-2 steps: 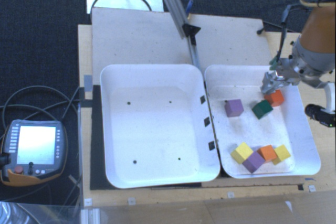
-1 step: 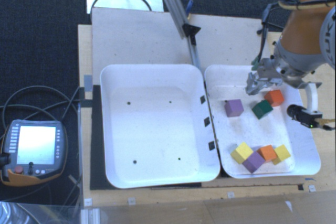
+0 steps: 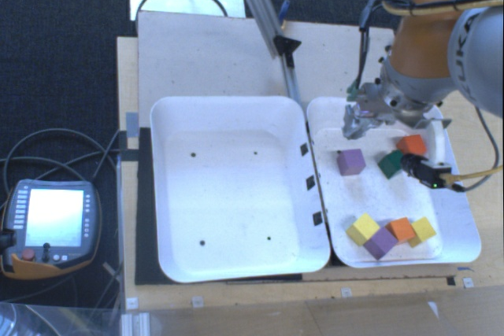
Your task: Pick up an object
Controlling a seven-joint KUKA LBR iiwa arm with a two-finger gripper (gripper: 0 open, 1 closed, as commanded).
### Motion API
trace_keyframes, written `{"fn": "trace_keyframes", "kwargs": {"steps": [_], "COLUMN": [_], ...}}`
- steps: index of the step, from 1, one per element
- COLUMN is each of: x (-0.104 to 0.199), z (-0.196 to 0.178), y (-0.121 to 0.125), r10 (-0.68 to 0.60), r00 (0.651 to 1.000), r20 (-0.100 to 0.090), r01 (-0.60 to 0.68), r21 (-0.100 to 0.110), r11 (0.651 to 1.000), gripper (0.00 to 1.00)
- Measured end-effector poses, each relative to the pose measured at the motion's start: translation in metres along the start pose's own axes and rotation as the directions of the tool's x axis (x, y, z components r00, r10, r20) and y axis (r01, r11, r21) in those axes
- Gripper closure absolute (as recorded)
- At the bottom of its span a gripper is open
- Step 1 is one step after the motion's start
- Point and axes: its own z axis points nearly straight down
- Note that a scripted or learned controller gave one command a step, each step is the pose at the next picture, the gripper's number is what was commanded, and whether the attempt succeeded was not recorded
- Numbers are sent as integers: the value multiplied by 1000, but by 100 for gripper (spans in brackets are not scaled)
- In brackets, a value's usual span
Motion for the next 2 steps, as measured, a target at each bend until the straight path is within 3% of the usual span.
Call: {"fn": "trace_keyframes", "kwargs": {"steps": [2], "x": [115], "z": [-8], "y": [-6], "r10": [-1], "r00": [1000], "r20": [-1], "r01": [1], "r21": [1], "r11": [1000], "gripper": [100]}}
